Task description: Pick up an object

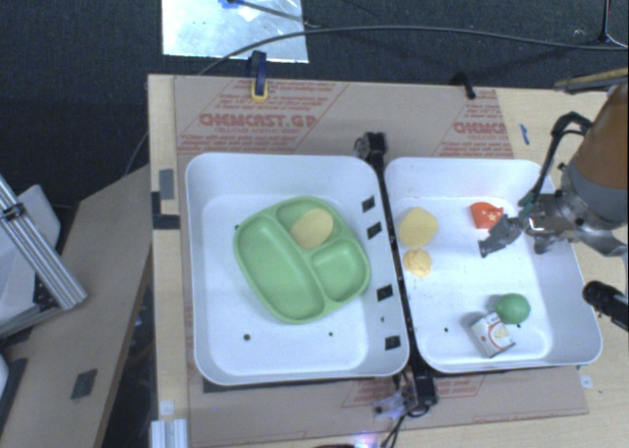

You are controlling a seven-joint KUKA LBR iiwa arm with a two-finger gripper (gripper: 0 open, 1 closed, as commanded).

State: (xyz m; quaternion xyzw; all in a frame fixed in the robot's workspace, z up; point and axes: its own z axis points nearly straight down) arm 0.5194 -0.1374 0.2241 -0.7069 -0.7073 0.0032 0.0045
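Gripper (499,237) low in right bin (560,338) | finger state: cannot tell | beside orange piece (485,214), likely lining up a pick

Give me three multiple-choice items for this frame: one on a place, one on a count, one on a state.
1. Where does the green tray lie?
A. In the left bin
B. In the right bin
C. On the floor beside the bench

2. How many yellow pieces lie in the right bin?
A. None
B. Two
C. Five

3. How does the hand stand to the red piece?
A. It holds the piece aloft
B. It is near the piece, with nothing seen between its fingers
C. It is over the left bin, far from the piece

Answers:
1. A: the tray rests inside the left bin, with a yellow piece in one compartment.
2. B: one larger and one smaller lie near the divider.
3. B: the red piece lies on the bin floor just beside the hand.
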